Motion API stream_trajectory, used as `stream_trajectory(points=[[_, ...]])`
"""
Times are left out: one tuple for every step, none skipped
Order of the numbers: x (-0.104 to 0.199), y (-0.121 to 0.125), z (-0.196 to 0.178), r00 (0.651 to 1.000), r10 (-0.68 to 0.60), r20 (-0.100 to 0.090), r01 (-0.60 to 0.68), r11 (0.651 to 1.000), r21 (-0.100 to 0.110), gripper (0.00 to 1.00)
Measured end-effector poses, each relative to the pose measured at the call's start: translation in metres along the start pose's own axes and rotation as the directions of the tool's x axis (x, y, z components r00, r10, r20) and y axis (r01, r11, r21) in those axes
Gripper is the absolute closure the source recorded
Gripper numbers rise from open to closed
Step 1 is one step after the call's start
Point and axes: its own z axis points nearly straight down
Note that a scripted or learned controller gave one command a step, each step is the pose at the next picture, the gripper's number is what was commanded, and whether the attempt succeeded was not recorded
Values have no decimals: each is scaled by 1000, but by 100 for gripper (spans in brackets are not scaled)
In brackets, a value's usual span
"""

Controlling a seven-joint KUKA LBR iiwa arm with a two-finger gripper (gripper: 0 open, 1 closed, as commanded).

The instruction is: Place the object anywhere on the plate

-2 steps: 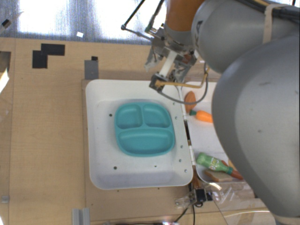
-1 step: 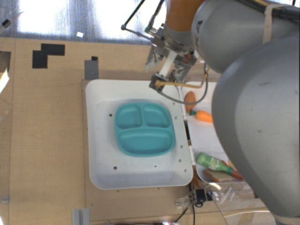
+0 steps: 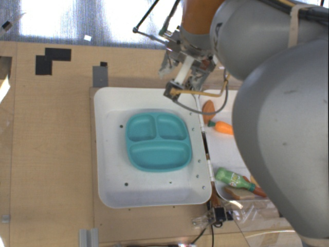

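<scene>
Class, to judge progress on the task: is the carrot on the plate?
No, the carrot lies in the right bin, apart from the plate in the left bin.

- The arm (image 3: 280, 138) is showing as broad, smooth grey shells, rounded like domes and filling the right side of the camera view.
- A softer shine is lying across the upper grey joint (image 3: 252, 30), which is looking a shade lighter than the big shell below it.
- A thin pale seam (image 3: 293, 22) is running down the grey casing near the top right.
- The orange band (image 3: 198, 6) is wrapping the arm just above the wrist, glossy and plain.
- The gripper (image 3: 178, 60) is appearing as a cluster of silvery metal parts under the band, too blurred for finer detail.
- Thin dark cables (image 3: 154, 9) are stretching from the wrist area towards the upper left.
</scene>
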Motion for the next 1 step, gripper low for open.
stream_trajectory(points=[[0, 0, 0, 1000, 0, 0, 0, 1000, 0, 0]])
